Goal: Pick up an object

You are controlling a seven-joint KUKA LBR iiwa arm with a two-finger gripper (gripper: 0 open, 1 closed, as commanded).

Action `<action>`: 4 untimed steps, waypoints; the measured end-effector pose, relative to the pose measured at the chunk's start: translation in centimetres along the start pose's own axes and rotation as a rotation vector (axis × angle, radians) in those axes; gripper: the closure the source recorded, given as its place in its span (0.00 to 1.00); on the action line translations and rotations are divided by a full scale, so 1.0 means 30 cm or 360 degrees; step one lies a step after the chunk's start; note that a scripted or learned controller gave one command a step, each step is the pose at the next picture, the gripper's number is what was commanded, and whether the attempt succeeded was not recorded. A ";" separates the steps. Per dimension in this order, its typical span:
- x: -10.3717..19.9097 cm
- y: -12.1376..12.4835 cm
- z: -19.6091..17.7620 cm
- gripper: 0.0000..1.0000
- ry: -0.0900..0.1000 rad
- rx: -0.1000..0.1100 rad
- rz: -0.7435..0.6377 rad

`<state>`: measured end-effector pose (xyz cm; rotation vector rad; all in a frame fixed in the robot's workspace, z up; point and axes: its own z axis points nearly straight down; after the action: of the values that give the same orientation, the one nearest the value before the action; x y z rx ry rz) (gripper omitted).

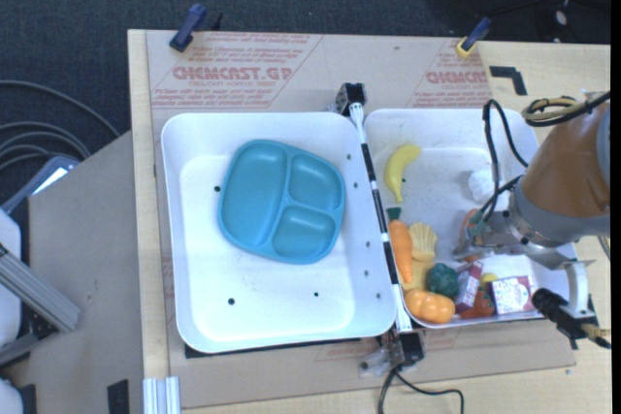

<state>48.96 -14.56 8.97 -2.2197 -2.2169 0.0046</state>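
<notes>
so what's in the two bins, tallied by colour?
Blue: 1, divided plate in the left bin
Yellow: 2, banana, ridged pale-yellow piece
Orange: 2, carrot, rounded orange fruit
Green: 1, dark green vegetable
Red and white: 1, small packet
Total: 7 that I can tell apart; the arm covers part of the right bin.

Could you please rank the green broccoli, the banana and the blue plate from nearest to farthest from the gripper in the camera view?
From the gripper:
1. Green broccoli, just left and below.
2. Banana, up-left, same bin.
3. Blue plate, left bin.
</notes>
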 end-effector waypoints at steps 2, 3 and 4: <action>0.212 -0.037 -0.465 1.00 0.0000 0.0004 -0.0002; -0.042 0.133 -0.474 1.00 -0.0003 -0.0001 -0.0003; 0.159 -0.036 -0.499 1.00 0.0001 0.0004 -0.0005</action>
<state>47.95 -9.82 23.95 -2.2148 -2.2189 0.0067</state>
